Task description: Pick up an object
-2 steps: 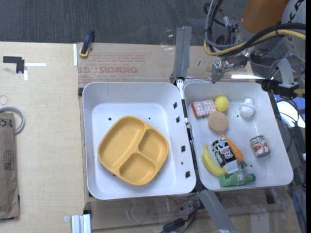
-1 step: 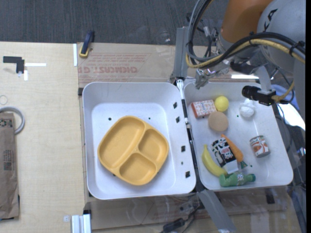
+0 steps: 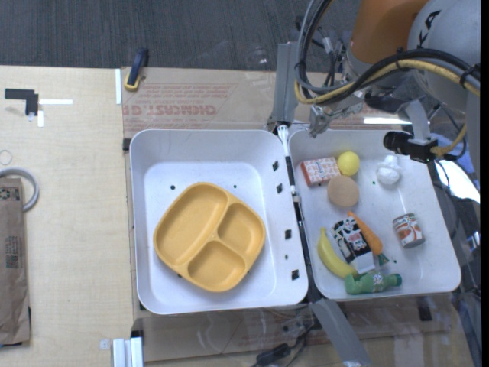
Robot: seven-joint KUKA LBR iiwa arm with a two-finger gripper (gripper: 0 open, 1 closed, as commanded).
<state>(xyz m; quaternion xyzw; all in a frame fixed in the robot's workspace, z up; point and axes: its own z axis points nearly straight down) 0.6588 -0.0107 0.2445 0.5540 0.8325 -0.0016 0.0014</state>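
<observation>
The right bin [image 3: 439, 277] holds a red and white box [image 3: 318, 170], a yellow ball [image 3: 348, 163], a tan round object [image 3: 343, 192], a small white object [image 3: 388, 174], a small can [image 3: 408, 230], a banana [image 3: 332, 255], a carrot [image 3: 368, 234], a black and white packet [image 3: 352, 243] and a green bottle [image 3: 372, 282]. My gripper [image 3: 319, 121] hangs above the bin's far left corner, apart from all of them, with nothing visibly held. The arm's orange band [image 3: 390, 6] is at the upper right.
The left bin [image 3: 145, 205] holds a yellow divided plate [image 3: 210, 236]. A cardboard sheet [image 3: 191, 98] lies behind the bins. A brown paper bag [image 3: 11, 258] and a grey ring [image 3: 27, 186] lie on the bench at far left.
</observation>
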